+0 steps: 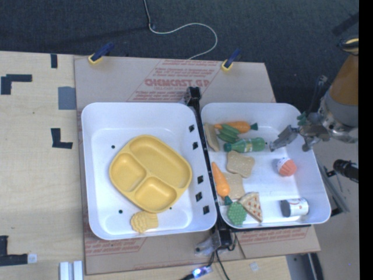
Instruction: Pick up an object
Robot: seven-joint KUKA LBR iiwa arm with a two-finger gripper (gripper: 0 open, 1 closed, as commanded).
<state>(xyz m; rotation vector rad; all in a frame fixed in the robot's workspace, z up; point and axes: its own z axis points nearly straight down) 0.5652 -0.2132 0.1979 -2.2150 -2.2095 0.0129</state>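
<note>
My gripper [295, 141] hangs over the upper right part of the right bin [312, 174], open, with nothing between its fingers. Just below it lies a small orange and white round toy [286, 167]. Left of the gripper are a green bottle [247, 146], an orange carrot [239, 125] and a slice of bread [239, 164]. Nearer the front of this bin are a second carrot [221, 180], a pizza slice [252, 206], a green piece [236, 214] and a white can [293, 207] lying on its side.
The left bin [96, 156] holds a yellow divided plate [150, 172] and a small yellow waffle-like piece [143, 221] at its front. A black divider [201, 156] runs between the bins. A white cable [175, 28] lies behind them.
</note>
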